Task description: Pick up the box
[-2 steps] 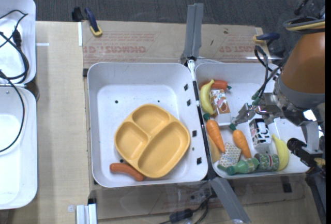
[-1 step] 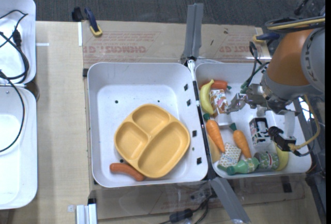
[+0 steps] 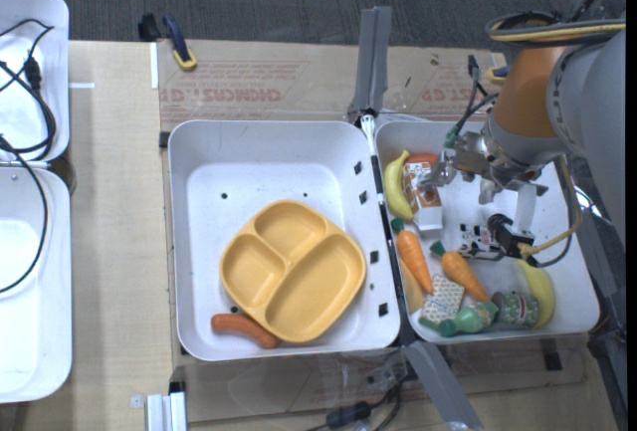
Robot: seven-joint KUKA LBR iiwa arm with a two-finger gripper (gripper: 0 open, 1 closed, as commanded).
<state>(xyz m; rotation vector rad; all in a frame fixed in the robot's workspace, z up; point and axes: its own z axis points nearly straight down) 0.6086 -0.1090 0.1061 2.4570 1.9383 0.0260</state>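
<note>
Nearest the lens, a wooden surface carries two shallow white bins. Its left bin holds a yellow divided plate with a sausage touching its front edge. Reaching over the right bin, the grey arm with its orange band hangs its claw beside the box, a small white and red carton at the bin's back left, next to a banana. Whether the claw is open or closed cannot be told from here. Two carrots lie mid-bin, apart from a second banana at the right.
</note>
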